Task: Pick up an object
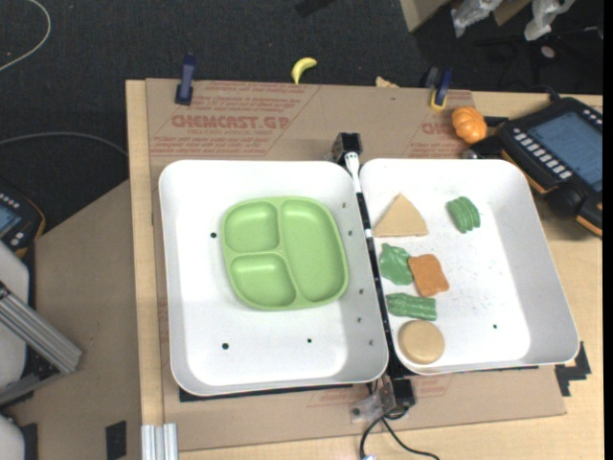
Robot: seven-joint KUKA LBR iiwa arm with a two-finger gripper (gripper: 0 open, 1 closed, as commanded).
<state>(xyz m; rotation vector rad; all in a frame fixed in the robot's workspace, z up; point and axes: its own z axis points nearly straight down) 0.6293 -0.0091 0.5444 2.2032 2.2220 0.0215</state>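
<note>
The right bin (517, 257) holds several small toy foods along its left side. A tan wedge (399, 217) lies at the top, and a leafy green piece (464, 214) sits to its right. Below them are another green piece (394, 263), an orange block (428, 275), a green pod-like piece (412, 306) and a tan round disc (420, 342). My gripper (506, 12) hangs high at the top right, beyond the far edge of the bench and well away from the bins. It is open with nothing between its fingers.
The left bin (192, 333) carries a green divided plate (284, 253). On the cardboard behind the bins sit a small orange toy (468, 124), a yellow banana toy (304, 67) and two blue clamps (185, 80). A black pendant (560, 151) lies at the right.
</note>
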